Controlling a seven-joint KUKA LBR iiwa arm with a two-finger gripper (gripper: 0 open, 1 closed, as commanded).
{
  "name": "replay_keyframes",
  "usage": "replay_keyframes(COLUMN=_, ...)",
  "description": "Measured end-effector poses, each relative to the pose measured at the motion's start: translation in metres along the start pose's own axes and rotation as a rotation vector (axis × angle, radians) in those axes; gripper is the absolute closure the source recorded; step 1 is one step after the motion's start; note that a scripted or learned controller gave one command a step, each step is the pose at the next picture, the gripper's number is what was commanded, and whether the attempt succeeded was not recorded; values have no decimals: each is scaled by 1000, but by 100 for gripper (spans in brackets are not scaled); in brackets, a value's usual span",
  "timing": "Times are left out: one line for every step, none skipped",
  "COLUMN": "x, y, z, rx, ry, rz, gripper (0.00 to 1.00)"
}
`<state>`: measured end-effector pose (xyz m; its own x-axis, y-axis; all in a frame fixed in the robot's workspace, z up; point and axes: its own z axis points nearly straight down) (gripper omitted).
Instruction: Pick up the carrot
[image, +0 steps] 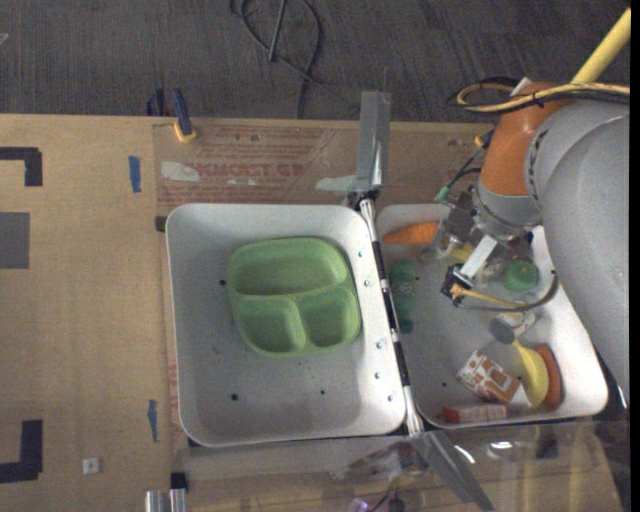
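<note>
In the camera view, you see the carrot (412, 233) lying in the far-left corner of the right bin (437, 392), close against the divider, and the claw (462, 262) hangs just beside it, over the bin's far part. I cannot tell if the claw is open or closed, and nothing orange shows inside it. I judge this is the approach step; next you need to bring the claw left over the carrot, align it across the carrot's length and descend.

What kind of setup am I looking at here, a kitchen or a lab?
Most likely a robot lab bench: two white bins on a taped plywood board, toy food such as a carrot and banana, loose cables on the floor.
</note>
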<state>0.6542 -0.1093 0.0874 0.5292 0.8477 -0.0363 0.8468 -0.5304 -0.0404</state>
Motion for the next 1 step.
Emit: replay_keyframes(x=-7, y=-20, z=-25, rx=-36, ry=37, rz=55, gripper=0)
